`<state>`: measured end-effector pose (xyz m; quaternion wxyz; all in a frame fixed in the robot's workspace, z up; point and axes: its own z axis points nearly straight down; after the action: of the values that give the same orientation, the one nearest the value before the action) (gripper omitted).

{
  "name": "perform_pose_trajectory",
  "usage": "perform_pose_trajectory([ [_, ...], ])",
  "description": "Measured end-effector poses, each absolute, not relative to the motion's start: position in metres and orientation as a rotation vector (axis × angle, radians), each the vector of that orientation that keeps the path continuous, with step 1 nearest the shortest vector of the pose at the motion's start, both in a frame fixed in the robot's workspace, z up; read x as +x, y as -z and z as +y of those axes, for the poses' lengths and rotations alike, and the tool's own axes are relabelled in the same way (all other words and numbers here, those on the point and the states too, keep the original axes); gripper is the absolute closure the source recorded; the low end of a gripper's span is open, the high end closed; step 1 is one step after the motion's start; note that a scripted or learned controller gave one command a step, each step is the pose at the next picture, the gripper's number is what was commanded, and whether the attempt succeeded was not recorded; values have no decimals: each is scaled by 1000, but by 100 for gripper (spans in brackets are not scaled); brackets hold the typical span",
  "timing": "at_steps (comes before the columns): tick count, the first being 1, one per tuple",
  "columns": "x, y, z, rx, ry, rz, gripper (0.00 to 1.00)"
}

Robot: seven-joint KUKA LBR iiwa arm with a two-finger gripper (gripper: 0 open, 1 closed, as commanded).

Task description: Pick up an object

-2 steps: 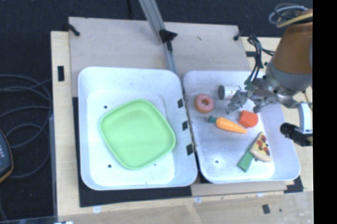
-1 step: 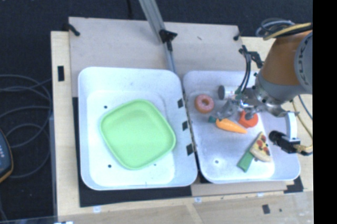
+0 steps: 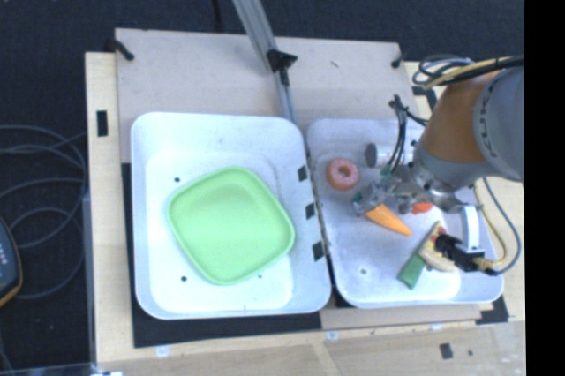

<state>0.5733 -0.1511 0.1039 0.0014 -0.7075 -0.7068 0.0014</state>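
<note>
In the right bin (image 3: 353, 277) lie a pink doughnut (image 3: 342, 173), an orange cone-shaped piece (image 3: 389, 219), a green block (image 3: 412, 268), a tan piece (image 3: 432, 247) beside the block, and a small red thing (image 3: 422, 207). My gripper (image 3: 385, 191) hangs low over the middle of this bin, just above the wide end of the orange piece and right of the doughnut. Dark wrist parts and cables hide its tips. I see nothing clearly held.
The left bin (image 3: 150, 136) holds a light green square plate (image 3: 230, 224). A small grey cylinder (image 3: 371, 154) lies at the back of the right bin. A slanted metal pole (image 3: 250, 3) rises behind the bins. The arm (image 3: 468, 123) covers the right bin's far right corner.
</note>
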Motion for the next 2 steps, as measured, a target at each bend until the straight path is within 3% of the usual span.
perform_pose_trajectory([
  [1,575,-117,-151,-2224,3,-2220,100],
  [2,577,-160,-155,-2225,4,-2223,100],
])
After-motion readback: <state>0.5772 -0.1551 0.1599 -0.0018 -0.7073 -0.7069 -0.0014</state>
